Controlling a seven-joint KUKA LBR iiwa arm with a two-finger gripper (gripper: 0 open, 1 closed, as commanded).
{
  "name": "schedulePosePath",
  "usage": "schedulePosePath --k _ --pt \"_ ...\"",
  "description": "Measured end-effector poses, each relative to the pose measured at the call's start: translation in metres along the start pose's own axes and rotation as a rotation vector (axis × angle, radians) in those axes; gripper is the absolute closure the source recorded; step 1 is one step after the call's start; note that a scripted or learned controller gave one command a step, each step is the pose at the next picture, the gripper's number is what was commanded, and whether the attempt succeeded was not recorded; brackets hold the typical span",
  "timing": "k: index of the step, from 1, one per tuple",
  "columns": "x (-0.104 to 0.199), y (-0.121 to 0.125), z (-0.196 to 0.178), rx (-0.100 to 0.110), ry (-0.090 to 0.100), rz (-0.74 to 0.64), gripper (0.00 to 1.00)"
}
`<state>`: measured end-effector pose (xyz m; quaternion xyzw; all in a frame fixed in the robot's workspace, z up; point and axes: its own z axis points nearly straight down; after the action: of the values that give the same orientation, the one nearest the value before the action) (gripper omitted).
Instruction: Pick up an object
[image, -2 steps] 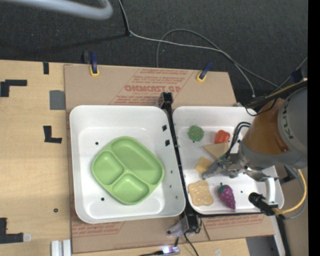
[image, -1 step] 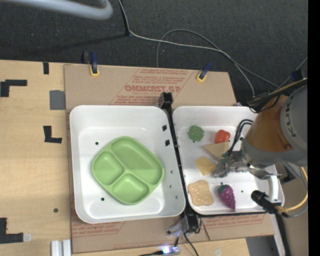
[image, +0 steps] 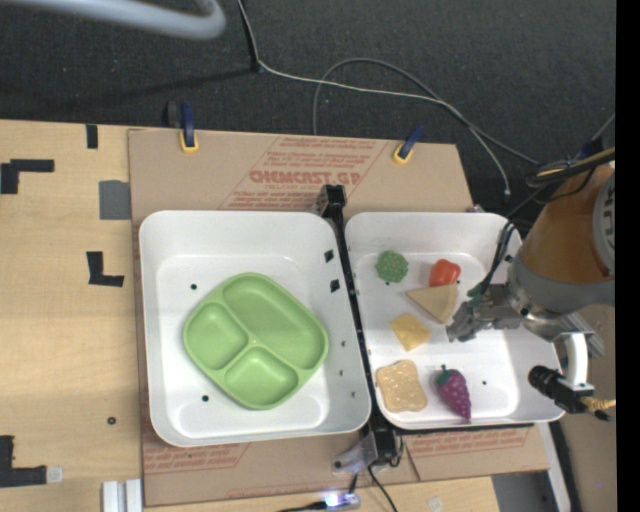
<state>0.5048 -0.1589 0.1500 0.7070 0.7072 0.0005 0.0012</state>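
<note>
The pale tan triangular wedge (image: 436, 301) lies in the right shallow white bin (image: 500, 400), near its middle, with the dark two-finger gripper (image: 466, 327) just at its right edge; whether the claw is spread or clenched I cannot tell, and nothing shows between its tips. The grey arm with the orange band (image: 570, 245) leans in over the bin's right rim.

The bench is light wood (image: 60, 330) with black tape marks, and a brown cardboard sheet (image: 300, 175) printed in red lies under both bins, held at its far edge by two yellow-and-blue clamps (image: 187, 135). Beyond the bench the floor is dark carpet (image: 450, 50), crossed by thin cables.

Around the wedge: a small green broccoli piece (image: 391, 266) to its upper left, a red pepper-like piece (image: 445, 272) touching or just above it, a small yellow cheese-like block (image: 410, 331) just below it, a tan toast-shaped slice (image: 401, 386) near the front wall, and a purple grape bunch (image: 454, 391) beside that slice. The left white bin (image: 165, 250) holds a green three-compartment plastic plate (image: 255, 340), tilted askew.
</note>
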Motion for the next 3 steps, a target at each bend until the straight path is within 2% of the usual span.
schedulePosePath --k 1,2,3 --pt "-0.007 -0.005 -0.057 -0.001 0.0 0.0 1.0" --pt "-0.007 -0.005 -0.073 0.002 0.001 -0.001 1.0" --pt "0.048 -0.005 -0.082 0.004 0.003 -0.005 1.0"
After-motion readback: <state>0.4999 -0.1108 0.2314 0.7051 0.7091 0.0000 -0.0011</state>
